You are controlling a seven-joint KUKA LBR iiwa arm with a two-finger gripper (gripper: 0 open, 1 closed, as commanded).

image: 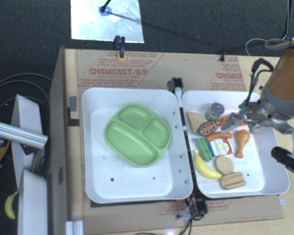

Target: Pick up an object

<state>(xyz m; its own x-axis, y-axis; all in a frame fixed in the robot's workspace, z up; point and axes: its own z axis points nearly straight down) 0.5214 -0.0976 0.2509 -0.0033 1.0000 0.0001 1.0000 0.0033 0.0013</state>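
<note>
Now gripper low in right bin, beside carrot. Fingers: cannot tell. Next: close, lift.

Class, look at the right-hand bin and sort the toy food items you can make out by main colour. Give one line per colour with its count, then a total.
Yellow: 1, the banana
Green: 1, the green vegetable
Tan or brown: 4, the wedge, the drumstick, the round cookie, the bread roll
Red or orange: 2, the hot dog, the carrot
Total: 8
</note>
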